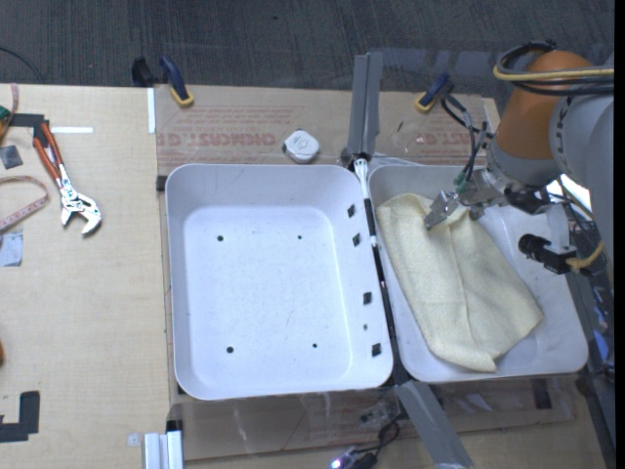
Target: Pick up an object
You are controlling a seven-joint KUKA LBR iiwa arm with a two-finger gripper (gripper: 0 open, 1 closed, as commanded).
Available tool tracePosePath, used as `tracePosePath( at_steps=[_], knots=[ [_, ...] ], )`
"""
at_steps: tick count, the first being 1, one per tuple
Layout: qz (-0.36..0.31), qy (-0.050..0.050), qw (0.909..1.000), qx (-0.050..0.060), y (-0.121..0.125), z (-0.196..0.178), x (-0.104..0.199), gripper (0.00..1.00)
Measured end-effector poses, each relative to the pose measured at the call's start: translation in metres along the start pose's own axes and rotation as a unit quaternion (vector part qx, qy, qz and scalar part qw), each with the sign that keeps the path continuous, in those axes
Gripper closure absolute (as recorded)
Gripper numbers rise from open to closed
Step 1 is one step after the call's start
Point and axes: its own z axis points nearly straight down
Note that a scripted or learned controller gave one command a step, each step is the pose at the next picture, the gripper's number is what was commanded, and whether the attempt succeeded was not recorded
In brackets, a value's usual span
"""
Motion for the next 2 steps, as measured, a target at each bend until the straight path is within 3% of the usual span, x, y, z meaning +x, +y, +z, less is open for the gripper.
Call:
tracePosePath(
  at_steps=[1,2],
  knots=[
    [-0.083,0.000,0.9966,0.000,-0.008,0.000,-0.020,0.00],
    [-0.082,-0.001,0.9966,-0.001,-0.007,-0.010,-0.021,1.00]
  ],
)
